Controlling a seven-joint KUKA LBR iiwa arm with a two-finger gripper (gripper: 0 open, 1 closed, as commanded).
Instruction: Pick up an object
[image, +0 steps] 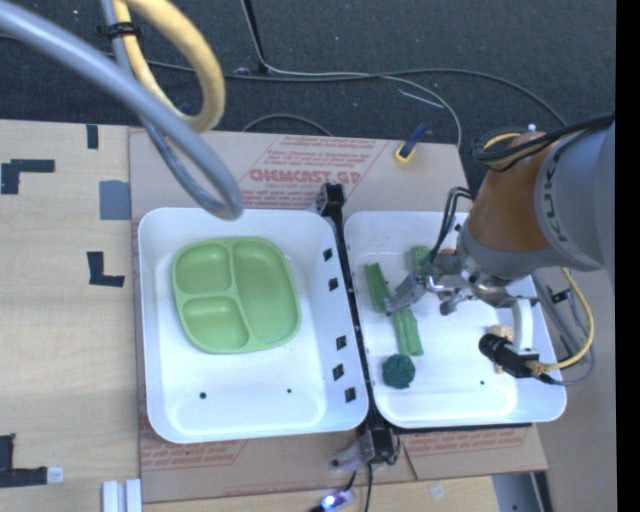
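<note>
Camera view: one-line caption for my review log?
Claw low over green sticks in the right bin; green divided plate in left bin.

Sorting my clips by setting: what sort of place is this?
Probably a robotics lab bench. An arm reaches over two white bins taped onto cardboard, loose cables run across the dark floor, and the items are toys: a green plate and green pieces.

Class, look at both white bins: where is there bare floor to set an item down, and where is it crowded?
Free: the left bin below the green divided plate, and the right bin front strip right of the green ball. Crowded: the right bin's middle, with green sticks under the gripper.
</note>
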